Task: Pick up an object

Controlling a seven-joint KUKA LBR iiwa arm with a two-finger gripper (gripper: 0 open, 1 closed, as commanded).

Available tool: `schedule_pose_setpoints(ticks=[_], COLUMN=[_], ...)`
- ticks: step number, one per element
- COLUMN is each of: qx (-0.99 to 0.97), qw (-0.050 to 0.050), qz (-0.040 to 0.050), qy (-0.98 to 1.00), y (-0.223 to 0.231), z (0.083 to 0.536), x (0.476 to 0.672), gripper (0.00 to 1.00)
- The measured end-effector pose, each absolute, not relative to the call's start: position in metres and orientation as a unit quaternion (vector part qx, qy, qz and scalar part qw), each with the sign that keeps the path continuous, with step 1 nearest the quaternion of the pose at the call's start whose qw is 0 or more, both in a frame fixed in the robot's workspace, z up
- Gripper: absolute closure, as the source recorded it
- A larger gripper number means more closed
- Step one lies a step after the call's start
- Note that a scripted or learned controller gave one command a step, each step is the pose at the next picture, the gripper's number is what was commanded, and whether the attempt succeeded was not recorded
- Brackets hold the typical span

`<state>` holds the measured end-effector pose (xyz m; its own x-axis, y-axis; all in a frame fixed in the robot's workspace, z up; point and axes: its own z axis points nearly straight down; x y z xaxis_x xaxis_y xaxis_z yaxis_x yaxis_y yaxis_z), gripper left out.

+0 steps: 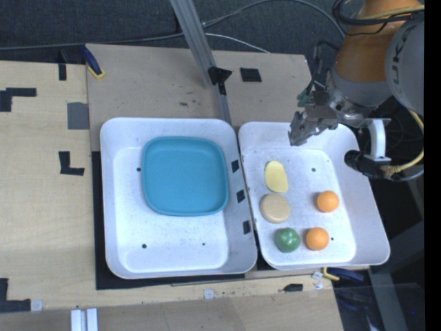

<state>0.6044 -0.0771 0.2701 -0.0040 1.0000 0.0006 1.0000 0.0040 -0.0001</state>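
Note:
The right bin (358, 250) holds several small objects: a yellow oblong piece (276, 176), a tan round piece (275, 208), a green ball (286, 239) and two orange balls (327, 201) (317, 238). My gripper (300, 134) hangs over the bin's far edge, above and to the right of the yellow piece, apart from it. Nothing shows between its fingers.
The left bin (124, 205) carries a blue square plate (185, 175). A grey metal pole (200, 43) slants down to the gap between the bins. Cables loop behind the arm at the upper right. Black tape marks dot the bench.

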Motion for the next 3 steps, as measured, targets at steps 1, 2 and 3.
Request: schedule_pose_setpoints(ticks=[1,2,3], qx=[-0.705,-0.706,-0.706], qw=[0.001,0.001,0.001], qz=[0.0000,0.0006,0.0001], qy=[-0.709,-0.709,-0.709], y=[-0.021,0.032,0.078], z=[0.261,0.239,0.240], x=[0.608,0.598,0.592], gripper=[1.00,1.00,1.00])
